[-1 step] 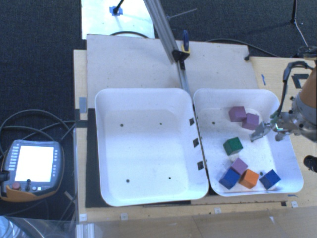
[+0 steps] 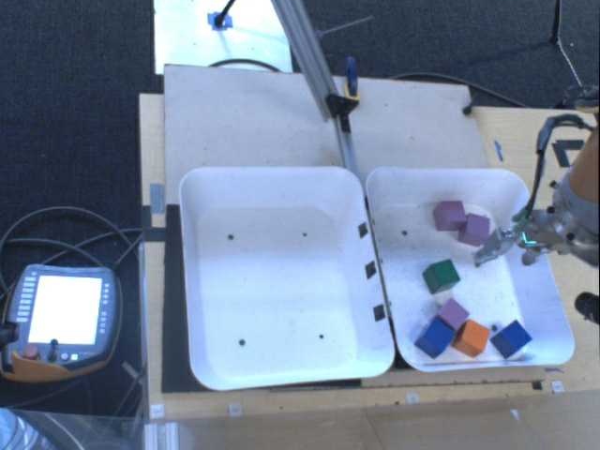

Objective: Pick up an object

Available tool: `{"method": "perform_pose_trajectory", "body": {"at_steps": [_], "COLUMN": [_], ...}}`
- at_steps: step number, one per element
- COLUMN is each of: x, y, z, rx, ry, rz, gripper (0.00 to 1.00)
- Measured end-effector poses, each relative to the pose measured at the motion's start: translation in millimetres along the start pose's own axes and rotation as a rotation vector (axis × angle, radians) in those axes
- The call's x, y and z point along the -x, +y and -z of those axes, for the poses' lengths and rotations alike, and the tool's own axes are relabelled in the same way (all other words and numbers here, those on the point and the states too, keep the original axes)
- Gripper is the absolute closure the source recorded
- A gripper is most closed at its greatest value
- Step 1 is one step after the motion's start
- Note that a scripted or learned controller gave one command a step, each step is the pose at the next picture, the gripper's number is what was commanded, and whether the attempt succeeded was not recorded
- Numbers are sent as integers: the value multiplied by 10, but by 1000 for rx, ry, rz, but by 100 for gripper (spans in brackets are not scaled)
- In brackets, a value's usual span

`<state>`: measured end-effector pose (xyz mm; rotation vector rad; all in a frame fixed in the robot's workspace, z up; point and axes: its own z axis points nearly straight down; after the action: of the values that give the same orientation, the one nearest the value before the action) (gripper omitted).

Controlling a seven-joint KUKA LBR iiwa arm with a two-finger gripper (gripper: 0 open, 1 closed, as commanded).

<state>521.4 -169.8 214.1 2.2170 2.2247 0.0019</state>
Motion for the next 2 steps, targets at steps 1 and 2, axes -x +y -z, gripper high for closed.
{"method": "perform_pose_trajectory", "body": {"at_steps": [1,2], "x": [-36,-103], "y": [94,78], "z": [-493,-915], "rx": [-4,1], "ry": [1,0], "rz": [-1,-2], "gripper": [0,0]}}
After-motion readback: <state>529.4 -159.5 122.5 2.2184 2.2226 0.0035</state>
